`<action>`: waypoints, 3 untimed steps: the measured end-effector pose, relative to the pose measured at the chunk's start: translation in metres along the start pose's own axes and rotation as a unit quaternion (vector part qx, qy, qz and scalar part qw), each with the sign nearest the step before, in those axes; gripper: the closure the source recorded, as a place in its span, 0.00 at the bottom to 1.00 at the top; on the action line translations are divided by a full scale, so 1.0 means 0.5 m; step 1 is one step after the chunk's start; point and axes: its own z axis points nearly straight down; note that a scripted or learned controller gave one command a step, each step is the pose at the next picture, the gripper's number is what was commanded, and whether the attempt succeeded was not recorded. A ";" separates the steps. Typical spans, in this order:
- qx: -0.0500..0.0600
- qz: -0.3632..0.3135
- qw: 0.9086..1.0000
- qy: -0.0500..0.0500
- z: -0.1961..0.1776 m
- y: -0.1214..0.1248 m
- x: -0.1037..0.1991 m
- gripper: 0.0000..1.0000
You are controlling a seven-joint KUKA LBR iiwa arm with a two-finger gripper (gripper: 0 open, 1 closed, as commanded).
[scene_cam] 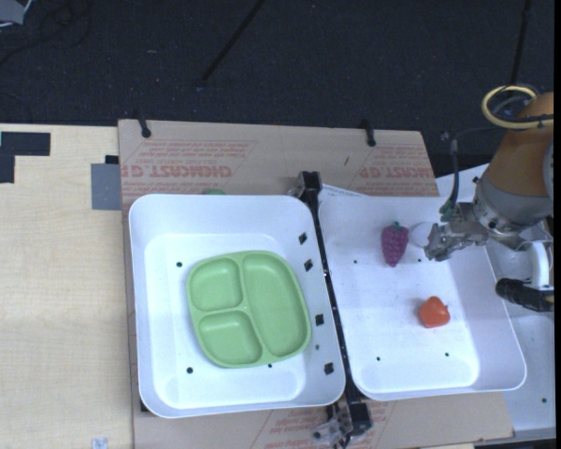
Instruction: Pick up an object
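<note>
Camera view: we see the pincer (439,242) low over the right bin (500,368), near its far right side.
Pincer state: we cannot tell how it is set; the tips are too small and blurred against the white floor.
Grapes (395,243): just to the pincer's left, apart from it, lying on the bin floor.
White thing (420,233): between grapes and pincer; we cannot say what it is.
Red piece (434,312): nearer the camera than the pincer, well apart.
Plate (249,308): far to the pincer's left, in the left bin (159,251).
Risk, miss: we judge a straight drop here lands beside the grapes and closes on nothing.
Risk, nudge: a sideways approach may push the grapes away, since they look light and rounded.
Risk, wall: the wrist (519,171) hangs close to the bin's right rim and may graze it.
</note>
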 end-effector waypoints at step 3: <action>0.000 -0.002 1.000 0.001 -0.169 -0.047 0.105 1.00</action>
